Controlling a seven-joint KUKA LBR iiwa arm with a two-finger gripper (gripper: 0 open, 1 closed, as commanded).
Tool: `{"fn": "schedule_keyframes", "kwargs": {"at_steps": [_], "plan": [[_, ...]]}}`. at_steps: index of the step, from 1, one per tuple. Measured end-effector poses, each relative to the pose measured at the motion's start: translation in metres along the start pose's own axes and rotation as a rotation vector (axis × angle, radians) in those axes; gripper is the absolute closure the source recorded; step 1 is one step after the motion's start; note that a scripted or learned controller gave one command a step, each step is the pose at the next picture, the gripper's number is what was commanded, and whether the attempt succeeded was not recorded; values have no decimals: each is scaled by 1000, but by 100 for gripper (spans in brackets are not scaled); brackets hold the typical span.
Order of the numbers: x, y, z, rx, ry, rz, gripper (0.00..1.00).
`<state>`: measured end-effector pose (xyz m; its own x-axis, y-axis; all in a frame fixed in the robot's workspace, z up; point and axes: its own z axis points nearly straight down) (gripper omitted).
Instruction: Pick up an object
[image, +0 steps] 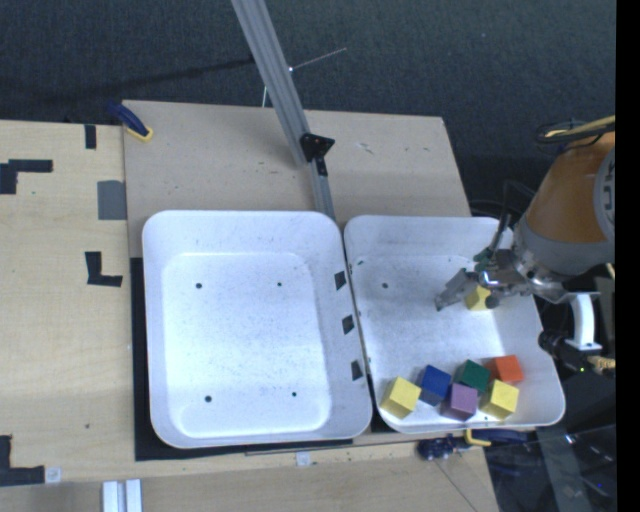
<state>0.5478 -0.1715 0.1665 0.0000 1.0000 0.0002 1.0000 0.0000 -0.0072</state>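
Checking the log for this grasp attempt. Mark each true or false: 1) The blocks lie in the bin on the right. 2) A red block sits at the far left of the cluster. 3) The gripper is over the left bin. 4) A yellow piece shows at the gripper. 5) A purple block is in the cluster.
1) True: the block cluster lies along the near edge of the right bin.
2) False: a yellow block is leftmost; the orange-red block is on the right.
3) False: the gripper is over the right bin.
4) True: a yellow piece shows there.
5) True: the purple block.
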Motion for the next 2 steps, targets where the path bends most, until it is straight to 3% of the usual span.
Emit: {"fn": "schedule_keyframes", "kwargs": {"at_steps": [1, 2], "plan": [[3, -1, 44, -1, 1, -1, 0], [3, 0, 31, -5, 1, -3, 100]]}}
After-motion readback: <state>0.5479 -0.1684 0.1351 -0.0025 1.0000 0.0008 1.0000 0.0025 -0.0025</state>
